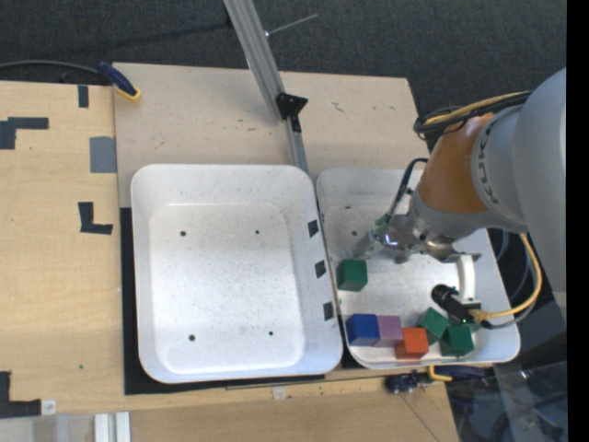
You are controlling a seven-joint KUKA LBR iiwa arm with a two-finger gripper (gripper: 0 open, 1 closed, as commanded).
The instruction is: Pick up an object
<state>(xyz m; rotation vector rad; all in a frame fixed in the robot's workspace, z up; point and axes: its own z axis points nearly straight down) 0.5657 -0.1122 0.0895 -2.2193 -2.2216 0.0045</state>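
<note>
My gripper [393,240] hangs low over the middle of the right bin [363,184], under the orange band of the arm [451,168]. A dark green cube [352,274] lies just below and left of it, apart from it. Along the bin's near edge sit a blue cube [363,329], a purple block [390,330] and an orange block [414,342]. Two more green blocks [434,321] [457,340] lie at the near right corner, beside the arm's black cable fitting.
The large left bin [147,247] stands beside the right one, with a shared raised rim between them. A metal pole [262,49] slants down to the bins' far edge. The arm's bulk covers the right bin's right side.
</note>
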